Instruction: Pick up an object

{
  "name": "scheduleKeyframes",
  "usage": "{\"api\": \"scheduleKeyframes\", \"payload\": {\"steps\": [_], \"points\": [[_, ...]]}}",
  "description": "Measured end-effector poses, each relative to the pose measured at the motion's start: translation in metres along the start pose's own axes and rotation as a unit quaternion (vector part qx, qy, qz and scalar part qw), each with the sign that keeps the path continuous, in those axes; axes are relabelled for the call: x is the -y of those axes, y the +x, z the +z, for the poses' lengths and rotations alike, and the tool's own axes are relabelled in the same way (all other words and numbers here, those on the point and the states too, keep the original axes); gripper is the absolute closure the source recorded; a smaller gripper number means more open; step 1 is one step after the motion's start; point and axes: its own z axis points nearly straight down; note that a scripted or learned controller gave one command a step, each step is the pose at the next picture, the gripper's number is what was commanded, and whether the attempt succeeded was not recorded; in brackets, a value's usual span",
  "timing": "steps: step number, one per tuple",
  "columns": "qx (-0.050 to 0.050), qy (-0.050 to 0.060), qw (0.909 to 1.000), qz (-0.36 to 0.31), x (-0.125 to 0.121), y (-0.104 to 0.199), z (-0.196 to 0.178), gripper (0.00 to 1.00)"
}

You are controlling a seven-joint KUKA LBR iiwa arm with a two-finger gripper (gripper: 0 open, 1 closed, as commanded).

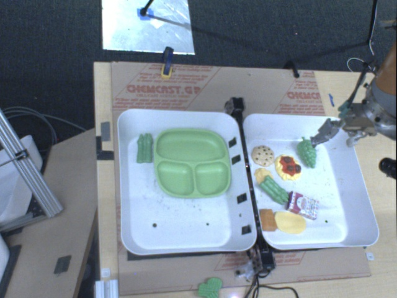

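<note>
We see two white bins side by side on the bench. We use the green plate (pixel 191 163) as our landmark. It has three sections and sits in the middle of the left bin (pixel 133 228). Just to its left lies a small green bean bundle (pixel 144 148).

To the right of the green plate, past the divider, is the right bin (pixel 353 191) with the toy food. Nearest the plate is a cookie (pixel 263 155). Beside the cookie is a small pizza (pixel 289 167). Below them lies a green pickle (pixel 273 190), then a red and white packet (pixel 303 205), an orange piece (pixel 268 220) and a yellow lemon shape (pixel 290 223).

Farthest from the plate, up in the right bin, is a green bunch of grapes (pixel 306 152). The gripper (pixel 321 135) comes in from the right and its tip is right at the top of the grapes. We cannot tell how wide the gripper is or if it has hold of the grapes.

Below the plate, off the bins, a green toy (pixel 210 287) lies at the bench edge.
</note>
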Motion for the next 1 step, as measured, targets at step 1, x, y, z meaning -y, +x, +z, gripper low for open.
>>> {"api": "scheduleKeyframes", "payload": {"steps": [1], "points": [[0.001, 0.000, 1.0000, 0.002, -0.0372, -0.0484, 0.0704, 0.00]]}}
